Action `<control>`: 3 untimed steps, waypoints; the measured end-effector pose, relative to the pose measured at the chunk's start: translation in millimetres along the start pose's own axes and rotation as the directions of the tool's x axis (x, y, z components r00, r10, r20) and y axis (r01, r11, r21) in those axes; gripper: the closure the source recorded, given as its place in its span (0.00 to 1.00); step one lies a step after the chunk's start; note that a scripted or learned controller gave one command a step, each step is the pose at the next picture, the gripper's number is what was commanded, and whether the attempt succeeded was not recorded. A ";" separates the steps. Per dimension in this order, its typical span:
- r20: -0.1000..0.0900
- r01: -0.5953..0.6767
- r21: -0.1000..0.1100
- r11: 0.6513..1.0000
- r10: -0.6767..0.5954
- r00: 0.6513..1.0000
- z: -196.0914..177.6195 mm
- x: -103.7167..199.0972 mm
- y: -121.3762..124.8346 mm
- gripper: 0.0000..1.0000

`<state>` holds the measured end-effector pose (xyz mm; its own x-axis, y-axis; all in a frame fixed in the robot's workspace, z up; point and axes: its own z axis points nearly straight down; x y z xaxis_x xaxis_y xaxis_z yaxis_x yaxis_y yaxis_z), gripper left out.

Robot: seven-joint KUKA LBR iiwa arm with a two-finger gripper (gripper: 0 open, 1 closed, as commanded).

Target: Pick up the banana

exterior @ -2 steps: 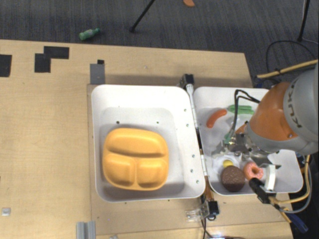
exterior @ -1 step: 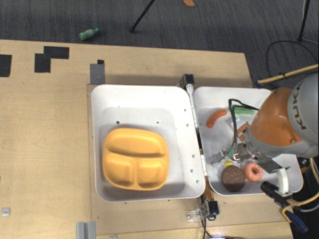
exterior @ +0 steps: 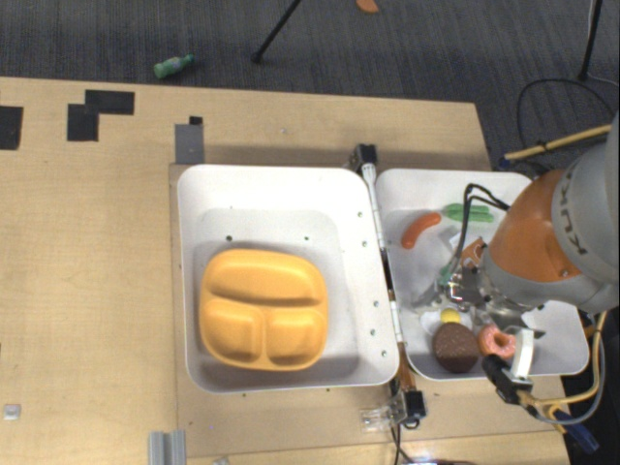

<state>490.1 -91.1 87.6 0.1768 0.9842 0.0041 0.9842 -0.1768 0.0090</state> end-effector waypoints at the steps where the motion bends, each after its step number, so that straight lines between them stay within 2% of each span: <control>1: 0.007 0.032 -0.003 0.999 -0.032 0.999 0.8 4.6 -1.4 0.00; 2: 0.006 0.605 0.000 0.796 -0.605 0.796 0.4 1.9 -0.2 0.00; 3: 0.006 0.605 0.000 0.796 -0.605 0.796 0.5 1.9 -0.2 0.00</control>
<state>490.2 -89.1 87.2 -0.4546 0.8907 -0.0081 0.8906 0.4546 0.0099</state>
